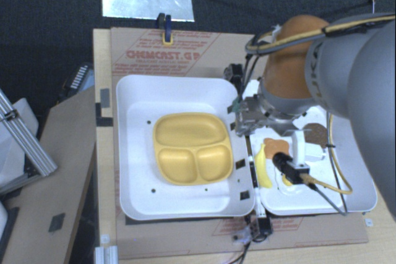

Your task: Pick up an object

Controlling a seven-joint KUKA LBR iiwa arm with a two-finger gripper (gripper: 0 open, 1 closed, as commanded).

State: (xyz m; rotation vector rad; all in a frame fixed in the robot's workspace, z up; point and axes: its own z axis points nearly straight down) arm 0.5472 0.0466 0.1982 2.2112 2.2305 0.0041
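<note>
The grey arm reaches in from the right and hangs over the right bin [365, 195]. Its gripper [245, 122] points down at that bin's left edge, close to the divider between the two bins. Just right of and below the gripper lie a small orange object [276, 146] and a yellow banana-shaped object [262, 171]. A brown object [316, 132] lies further right, partly covered by the arm. I see nothing held by the gripper.
The left bin [133, 102] holds a yellow divided plate [190, 147] at its middle. Both bins rest on a cardboard sheet [167, 49] with a yellow clamp [166, 31] at its far edge. The arm's bulk hides much of the right bin.
</note>
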